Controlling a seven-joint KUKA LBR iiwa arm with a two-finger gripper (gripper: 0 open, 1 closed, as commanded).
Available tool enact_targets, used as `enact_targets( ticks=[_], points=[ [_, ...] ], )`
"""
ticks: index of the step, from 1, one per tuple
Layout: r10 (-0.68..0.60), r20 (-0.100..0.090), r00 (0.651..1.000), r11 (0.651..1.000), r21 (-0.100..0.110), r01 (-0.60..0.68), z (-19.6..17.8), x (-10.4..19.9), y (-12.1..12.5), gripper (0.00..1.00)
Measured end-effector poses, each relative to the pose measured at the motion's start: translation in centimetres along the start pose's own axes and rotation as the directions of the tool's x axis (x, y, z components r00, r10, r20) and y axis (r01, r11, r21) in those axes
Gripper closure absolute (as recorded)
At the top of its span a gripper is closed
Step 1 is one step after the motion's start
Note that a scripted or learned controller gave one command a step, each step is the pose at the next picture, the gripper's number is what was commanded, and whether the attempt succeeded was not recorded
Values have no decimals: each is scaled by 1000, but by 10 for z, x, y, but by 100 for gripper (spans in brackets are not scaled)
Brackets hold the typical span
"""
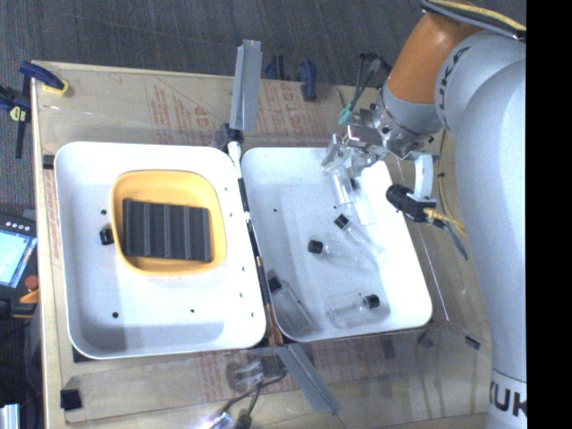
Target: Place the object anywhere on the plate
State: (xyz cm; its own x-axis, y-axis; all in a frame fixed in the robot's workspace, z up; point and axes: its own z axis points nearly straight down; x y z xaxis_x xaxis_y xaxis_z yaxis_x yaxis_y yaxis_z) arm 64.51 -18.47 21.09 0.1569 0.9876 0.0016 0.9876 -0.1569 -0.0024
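Brown bench (161, 105), two white bins (80, 239) side by side

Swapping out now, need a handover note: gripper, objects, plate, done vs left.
Gripper: over the right bin's upper part; whether it holds anything is unclear.
Objects: clear, black-capped bottles in the right bin, one near the gripper, one mid-bin, one at the lower edge.
Plate: yellow, in the left bin, bearing a dark ribbed insert.
Done: no bottle on the plate.
Left: grasp, carry, place.
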Motion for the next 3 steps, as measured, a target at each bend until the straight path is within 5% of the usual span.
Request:
enact_targets(
  ticks=[1,2,3],
  points=[
    [-292,1,956,956,3,292,37,81,-1,100],
    [-471,3,882,882,0,471,8,171,-15,100],
    [-615,0,788,788,4,615,21,175,-52,100]
  ],
)
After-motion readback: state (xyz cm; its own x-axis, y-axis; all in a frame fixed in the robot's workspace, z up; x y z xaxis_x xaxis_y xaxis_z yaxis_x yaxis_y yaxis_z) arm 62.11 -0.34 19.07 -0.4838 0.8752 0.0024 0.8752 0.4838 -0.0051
